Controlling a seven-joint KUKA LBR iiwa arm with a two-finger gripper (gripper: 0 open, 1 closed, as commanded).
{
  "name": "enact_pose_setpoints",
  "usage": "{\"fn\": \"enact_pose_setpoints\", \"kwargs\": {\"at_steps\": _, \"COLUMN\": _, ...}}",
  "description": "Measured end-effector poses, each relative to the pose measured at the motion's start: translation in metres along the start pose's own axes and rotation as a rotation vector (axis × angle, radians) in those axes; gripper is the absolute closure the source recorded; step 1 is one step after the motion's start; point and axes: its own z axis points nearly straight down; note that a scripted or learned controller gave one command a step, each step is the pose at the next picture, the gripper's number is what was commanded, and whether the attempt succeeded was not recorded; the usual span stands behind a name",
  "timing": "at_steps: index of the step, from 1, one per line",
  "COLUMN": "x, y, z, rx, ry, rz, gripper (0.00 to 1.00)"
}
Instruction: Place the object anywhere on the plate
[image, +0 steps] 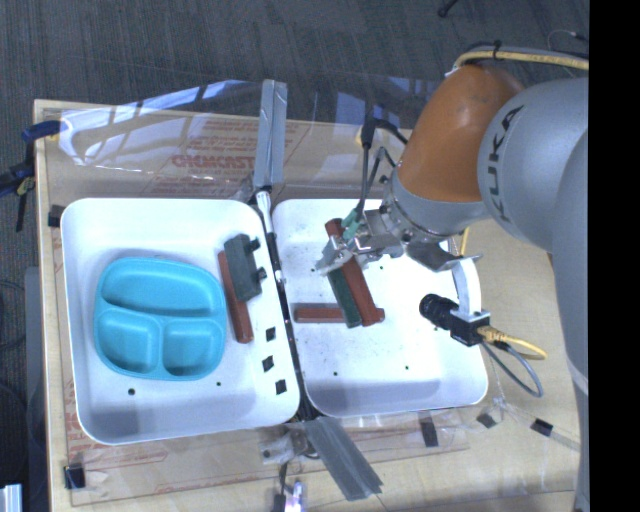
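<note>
A light blue plate with three compartments lies in the left bin. In the right bin a dark green block lies diagonally with a brown stick tight along its right side. A second brown stick lies flat, touching the block's lower left. My gripper hangs over the upper end of the green block, very close to it; whether it touches the block I cannot make out.
In the left bin, right of the plate, a dark green block and a long brown stick lie side by side. Small black squares dot the ridge between the bins. A black connector with a yellow cable hangs from the arm over the right bin.
</note>
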Motion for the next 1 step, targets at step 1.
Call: {"fn": "enact_pose_setpoints", "kwargs": {"at_steps": 1, "x": 0.0695, "y": 0.0498, "z": 0.0728, "rx": 0.003, "ry": 0.0, "rz": -0.112, "gripper": 1.0}}
